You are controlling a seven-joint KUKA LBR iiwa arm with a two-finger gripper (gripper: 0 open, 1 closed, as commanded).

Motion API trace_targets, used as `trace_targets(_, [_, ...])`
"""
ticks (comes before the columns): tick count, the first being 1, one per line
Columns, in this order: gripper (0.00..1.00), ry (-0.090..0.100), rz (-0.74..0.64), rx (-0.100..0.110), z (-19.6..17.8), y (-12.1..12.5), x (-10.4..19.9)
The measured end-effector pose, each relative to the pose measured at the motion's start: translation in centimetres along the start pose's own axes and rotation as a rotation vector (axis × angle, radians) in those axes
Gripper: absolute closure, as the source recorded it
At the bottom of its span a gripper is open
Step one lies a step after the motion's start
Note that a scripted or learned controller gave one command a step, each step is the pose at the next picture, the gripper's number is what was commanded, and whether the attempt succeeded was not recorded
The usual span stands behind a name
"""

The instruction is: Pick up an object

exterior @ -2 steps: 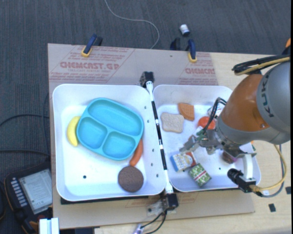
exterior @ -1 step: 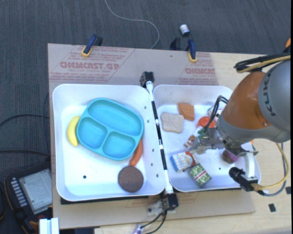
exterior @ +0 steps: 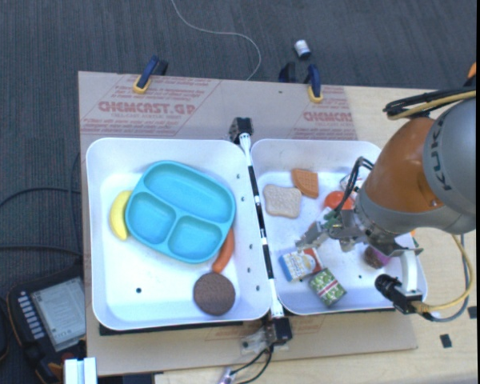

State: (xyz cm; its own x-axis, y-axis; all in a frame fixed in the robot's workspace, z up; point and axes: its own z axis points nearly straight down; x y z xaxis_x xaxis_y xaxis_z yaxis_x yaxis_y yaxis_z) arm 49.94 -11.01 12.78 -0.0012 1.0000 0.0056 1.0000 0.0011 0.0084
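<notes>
Nothing lifted yet. Nearest, at six o'clock in the right bin (exterior: 266, 214), lay a green packet (exterior: 326, 287) and a red-blue carton (exterior: 299, 263). Hovered just above them at center: the gripper (exterior: 324, 232), apparently spread, gripping nothing. Farther, at twelve: bread slice (exterior: 283, 202), orange cracker (exterior: 306, 182). Grasp and lift all remained.

Robotics lab test station, brown cardboard-covered table (exterior: 184, 106) printed with red lettering, held by blue-and-yellow spring clamps (exterior: 148, 72) at twelve o'clock, loose cables on dark grey carpet floor (exterior: 48, 30), black handheld control pendant (exterior: 44, 318) at seven o'clock
</notes>
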Motion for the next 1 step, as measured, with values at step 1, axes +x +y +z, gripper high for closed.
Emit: trace_targets(1, [0.0, -0.005, 0.002, 0.008, 4.08, 2.28, 1.54])
